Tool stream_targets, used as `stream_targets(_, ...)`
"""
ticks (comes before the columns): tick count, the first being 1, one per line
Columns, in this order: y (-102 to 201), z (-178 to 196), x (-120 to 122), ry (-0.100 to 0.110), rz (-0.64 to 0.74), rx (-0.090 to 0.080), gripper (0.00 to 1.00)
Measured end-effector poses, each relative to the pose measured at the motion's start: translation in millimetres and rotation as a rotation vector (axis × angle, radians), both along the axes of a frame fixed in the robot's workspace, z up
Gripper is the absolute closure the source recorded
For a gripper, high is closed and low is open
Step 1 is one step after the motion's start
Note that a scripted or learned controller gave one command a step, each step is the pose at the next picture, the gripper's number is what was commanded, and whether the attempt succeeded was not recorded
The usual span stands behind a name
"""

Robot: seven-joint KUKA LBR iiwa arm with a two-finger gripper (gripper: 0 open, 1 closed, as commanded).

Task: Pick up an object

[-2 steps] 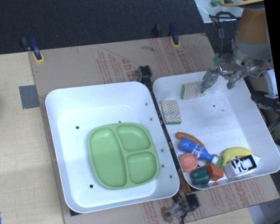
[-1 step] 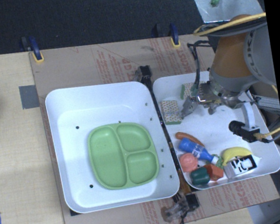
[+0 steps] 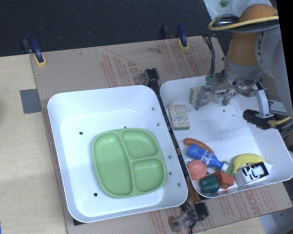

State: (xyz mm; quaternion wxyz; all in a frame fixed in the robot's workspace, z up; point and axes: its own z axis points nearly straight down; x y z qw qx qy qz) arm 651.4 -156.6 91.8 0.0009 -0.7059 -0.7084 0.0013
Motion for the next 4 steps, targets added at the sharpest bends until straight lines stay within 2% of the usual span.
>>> stream_targets(1, -56, 87, 5, -0.002, 0.0, -0.001, 0.0)
stream_targets(2, 42, 55, -33, 0.001, 0.002, 0.001, 0.0)
stream_targets(3, 57, 4, -50, -0.008, -0.001, -0.002, 0.0)
stream_targets(4, 40, 5, 4, -0.008, 0.002, -0.001, 0.0)
